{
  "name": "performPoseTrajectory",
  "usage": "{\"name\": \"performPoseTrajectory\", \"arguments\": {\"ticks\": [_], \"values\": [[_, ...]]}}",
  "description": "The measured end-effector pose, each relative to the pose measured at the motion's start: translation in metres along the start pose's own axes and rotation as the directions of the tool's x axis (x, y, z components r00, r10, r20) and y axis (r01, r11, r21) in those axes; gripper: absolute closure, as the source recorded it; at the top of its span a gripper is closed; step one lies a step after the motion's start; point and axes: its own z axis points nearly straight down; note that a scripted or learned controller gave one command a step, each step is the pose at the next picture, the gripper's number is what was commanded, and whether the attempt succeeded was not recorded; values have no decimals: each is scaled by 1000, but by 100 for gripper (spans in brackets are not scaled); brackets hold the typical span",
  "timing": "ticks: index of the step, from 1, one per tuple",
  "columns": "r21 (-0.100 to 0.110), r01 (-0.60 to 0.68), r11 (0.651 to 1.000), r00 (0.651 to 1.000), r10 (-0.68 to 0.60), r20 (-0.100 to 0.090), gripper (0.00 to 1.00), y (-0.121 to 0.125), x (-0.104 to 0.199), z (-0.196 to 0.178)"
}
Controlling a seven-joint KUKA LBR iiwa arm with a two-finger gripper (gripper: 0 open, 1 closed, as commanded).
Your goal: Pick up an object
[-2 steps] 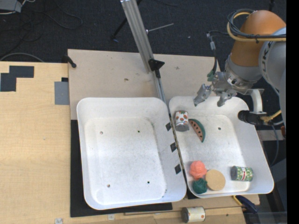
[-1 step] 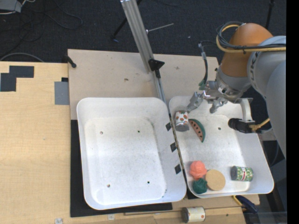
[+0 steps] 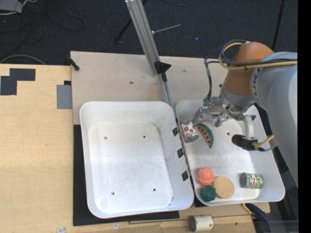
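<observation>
fingers of the gripper (image 3: 214,114) are too small and too tangled with cables to read; i cannot tell whether they stand apart or together, and nothing shows between them. the gripper hangs over the upper part of the right bin (image 3: 272,191), right of centre in the frame, under the orange band (image 3: 245,69) of the grey arm (image 3: 284,106) that comes in from the right edge.

just below and left of the gripper, near the right bin's left wall, lie a small patterned can (image 3: 189,131) and a watermelon-slice toy (image 3: 208,136), close beside each other. whether the gripper touches either one cannot be told.

lower in the same bin, a cluster sits near the bottom edge: an orange-pink ball (image 3: 205,175), a dark green lump (image 3: 208,193) just under it, and a tan round disc (image 3: 224,187) touching both on their right. a green-and-white can (image 3: 251,180) lies on its side further right, apart from the cluster.

to the left, the left bin (image 3: 92,125) fills the middle of the frame, its bare floor speckled. a grey metal rail (image 3: 146,38) slants from the top centre down to the gap between the bins. a small cylinder (image 3: 200,223) lies on the bench below the bins, at the bottom edge.
</observation>
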Motion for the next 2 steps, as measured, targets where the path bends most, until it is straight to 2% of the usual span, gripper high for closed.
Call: {"name": "performPoseTrajectory", "arguments": {"ticks": [1, 2], "values": [[4, -2, 1000, 1000, 2, -2, 100, 0, 0, -8], [-2, 3, 1000, 1000, -3, -7, 100, 4, -9, -62]]}}
